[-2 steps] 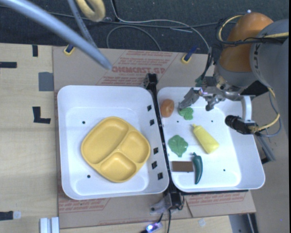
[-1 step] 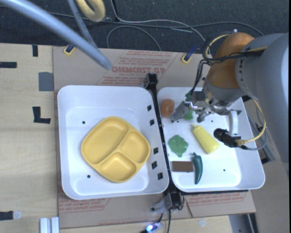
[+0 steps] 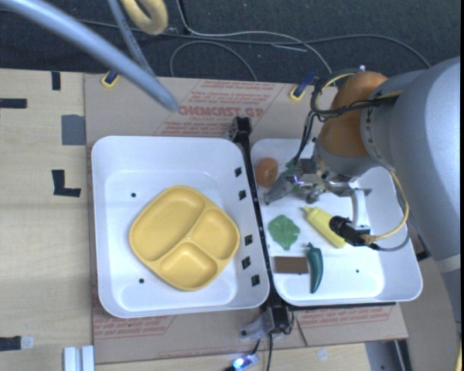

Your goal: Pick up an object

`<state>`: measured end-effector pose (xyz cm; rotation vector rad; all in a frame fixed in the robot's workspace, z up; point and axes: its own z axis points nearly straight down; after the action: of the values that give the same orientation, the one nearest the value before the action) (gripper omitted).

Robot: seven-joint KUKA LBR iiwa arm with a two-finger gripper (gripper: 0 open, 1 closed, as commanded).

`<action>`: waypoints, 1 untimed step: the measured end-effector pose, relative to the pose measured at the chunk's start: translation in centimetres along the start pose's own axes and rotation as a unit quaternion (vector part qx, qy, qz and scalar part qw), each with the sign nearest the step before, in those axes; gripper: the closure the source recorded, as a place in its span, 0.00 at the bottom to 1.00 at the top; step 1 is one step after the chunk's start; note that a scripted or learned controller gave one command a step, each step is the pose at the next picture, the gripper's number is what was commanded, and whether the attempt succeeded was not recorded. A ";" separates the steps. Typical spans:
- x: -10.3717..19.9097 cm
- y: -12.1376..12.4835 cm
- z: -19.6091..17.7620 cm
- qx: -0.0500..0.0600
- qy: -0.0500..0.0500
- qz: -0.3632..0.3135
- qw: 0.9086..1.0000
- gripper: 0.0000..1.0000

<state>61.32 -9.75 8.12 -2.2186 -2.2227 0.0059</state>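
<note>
while the pincer (image 3: 281,190) hangs low in the upper left part of the right bin (image 3: 371,284), i cannot tell whether it is released or clenched, and nothing shows as grasped in it. the likeliest thing to pick is the orange ball (image 3: 267,169), which lies just beside the pincer's tip, tight against the bin's left rim (image 3: 256,207). that spot is the main risk, to my mind: the rim leaves little room on the ball's far side, so a closing pincer may strike the rim or nudge the round ball so it rolls off along it. a descent slightly off centre would likely squeeze it out sideways. just below the pincer sits a green leaf (image 3: 282,231), and near it on the right a yellow bottle (image 3: 319,222), lying slantwise; both are close enough that a drifting pincer could shove them or catch the wrong one. lower in the bin a brown block (image 3: 291,265) lies flat with a green pepper (image 3: 315,267) just beside it, apart from the ball and not in the way. the left bin (image 3: 116,176) holds a yellow plate (image 3: 184,236) with three wells, well apart from the pincer across the rim. both bins rest on a cardboard sheet (image 3: 216,103), which plays no part in the pick.
</note>
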 end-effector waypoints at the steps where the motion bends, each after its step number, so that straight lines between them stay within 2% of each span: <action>1: 0.1 0.0 -1.2 0.001 0.001 -0.001 1.000 1.00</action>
<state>61.37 -9.68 9.32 -2.2161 -2.2229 0.0058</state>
